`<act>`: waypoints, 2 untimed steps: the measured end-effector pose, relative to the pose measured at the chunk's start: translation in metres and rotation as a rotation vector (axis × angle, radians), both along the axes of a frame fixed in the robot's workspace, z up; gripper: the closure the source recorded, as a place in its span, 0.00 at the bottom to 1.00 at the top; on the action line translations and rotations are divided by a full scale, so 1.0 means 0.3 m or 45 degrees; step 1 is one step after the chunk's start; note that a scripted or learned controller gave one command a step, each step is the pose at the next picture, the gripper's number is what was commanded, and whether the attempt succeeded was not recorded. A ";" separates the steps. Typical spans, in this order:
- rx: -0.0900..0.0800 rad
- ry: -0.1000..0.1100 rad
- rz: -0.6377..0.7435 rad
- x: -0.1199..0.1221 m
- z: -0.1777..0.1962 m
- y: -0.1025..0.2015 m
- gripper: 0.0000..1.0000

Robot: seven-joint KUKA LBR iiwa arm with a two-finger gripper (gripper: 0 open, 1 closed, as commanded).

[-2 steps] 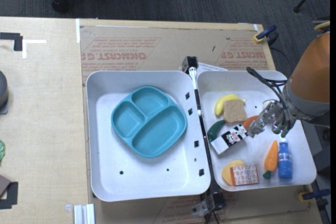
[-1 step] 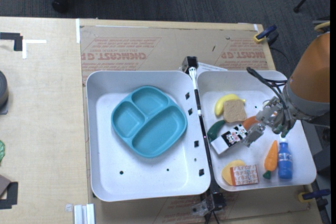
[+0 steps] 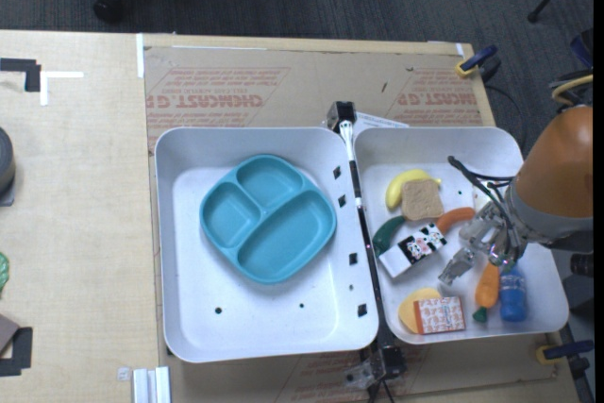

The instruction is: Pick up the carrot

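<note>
Your gripper (image 3: 469,258) hangs spread, holding nothing, just left of the carrot (image 3: 487,284), so closing risks pinching the crowding blue bottle (image 3: 511,295) instead.

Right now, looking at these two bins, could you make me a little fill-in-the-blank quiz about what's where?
1. The blue divided plate lies in the ____ bin.
2. The carrot lies beside a small ____ bottle.
3. The slice of bread rests against a yellow ____.
4. The gripper hangs over the ____ bin.

Missing words: left; blue; banana; right
</note>
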State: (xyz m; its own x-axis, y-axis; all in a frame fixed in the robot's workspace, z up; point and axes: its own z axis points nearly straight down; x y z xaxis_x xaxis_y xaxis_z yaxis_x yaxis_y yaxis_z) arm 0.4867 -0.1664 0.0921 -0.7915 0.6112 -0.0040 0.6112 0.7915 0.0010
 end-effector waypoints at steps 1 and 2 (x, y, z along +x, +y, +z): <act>-0.002 -0.008 -0.004 0.009 0.032 -0.002 1.00; 0.001 -0.002 -0.462 -0.003 0.178 0.170 1.00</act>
